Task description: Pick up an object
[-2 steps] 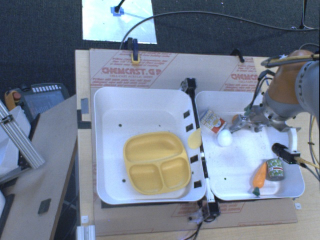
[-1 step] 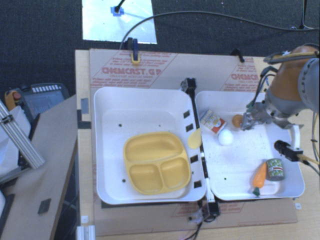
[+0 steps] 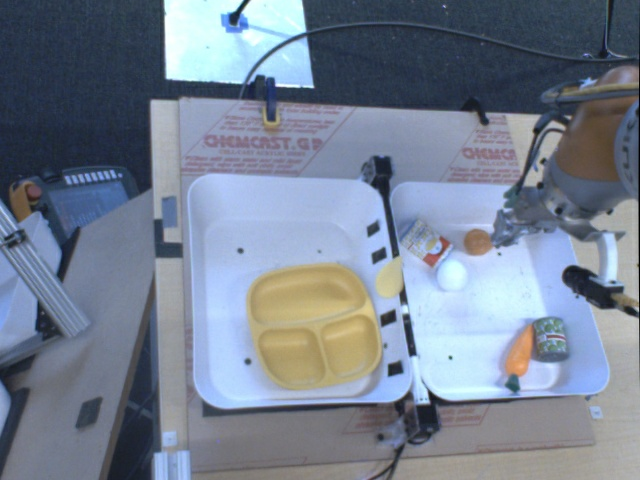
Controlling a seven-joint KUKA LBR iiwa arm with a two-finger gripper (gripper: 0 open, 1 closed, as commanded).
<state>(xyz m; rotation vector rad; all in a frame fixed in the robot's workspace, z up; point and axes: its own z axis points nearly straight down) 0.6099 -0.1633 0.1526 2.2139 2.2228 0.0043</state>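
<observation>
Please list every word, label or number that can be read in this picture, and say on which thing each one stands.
"CHEMCAST GP": red print on the board under the bins, at its far left.
"CHEMCAST": the same print at the far right, partly cut off.
Small carton: print too blurred to read.
Can: label too small to read.

Floor: dark carpet around the bench.
Bench: pale wooden board with red printed letters.
Floor sheet: shiny square plate, top left.
Left side: grey side table.

I read "CHEMCAST GP" in red on the protective sheet behind the bins, repeated partly at right.
</observation>
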